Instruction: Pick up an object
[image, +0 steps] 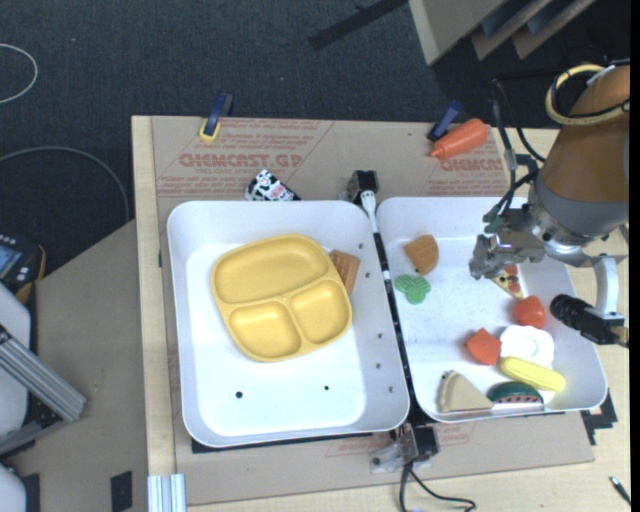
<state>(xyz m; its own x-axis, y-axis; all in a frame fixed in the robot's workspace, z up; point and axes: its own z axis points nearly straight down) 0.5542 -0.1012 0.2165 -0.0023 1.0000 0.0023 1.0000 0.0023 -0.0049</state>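
Observation:
My gripper (494, 256) hangs over the back right part of the right bin (440, 330), under the grey wrist and orange band. Just below it lies a small red and yellow piece (514, 284), partly hidden by the gripper. Nearby in the same bin are a brown lump (423, 252), a green piece (412, 288), a red ball (530, 311), an orange-red piece (483, 346), a white egg shape (527, 345), a yellow banana (533, 374), a sandwich wedge (462, 392) and a watermelon slice (515, 397).
The left bin (290, 400) holds a yellow divided plate (282, 297) with a brown cracker (345, 268) at its right edge. On the bench behind the bins lie an orange carrot (460, 138), a black-and-white toy (270, 187) and a yellow clamp (213, 118).

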